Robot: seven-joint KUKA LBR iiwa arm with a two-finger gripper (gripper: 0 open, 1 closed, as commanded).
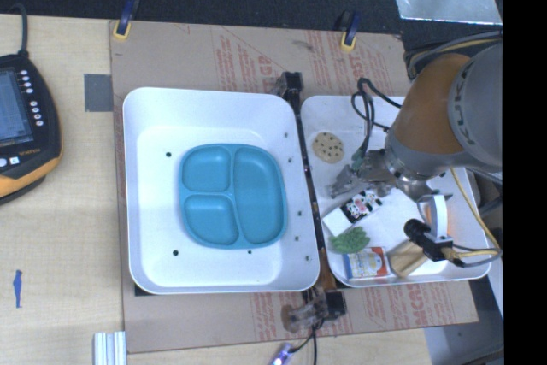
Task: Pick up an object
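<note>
1. Camera view, layout: two white bins sit side by side. The left bin (145, 261) holds a blue divided plate (232, 194). The right bin (314, 111) holds the loose objects, and serves as the landmark below.
2. Camera view, arm: the grey arm with its orange band (432, 111) reaches over the right bin. Its gripper (359, 177) hangs low near the bin's middle. Whether it is open or closed cannot be told.
3. Camera view, objects: a round cookie (327, 147) lies in the right bin's upper left. A small black-and-white toy (360, 205) sits just below the gripper. A green leafy piece (349, 239) lies toward the bin's lower left.
4. Judgement: the toy looks light and rigid, best pinched across its narrow sides.
</note>
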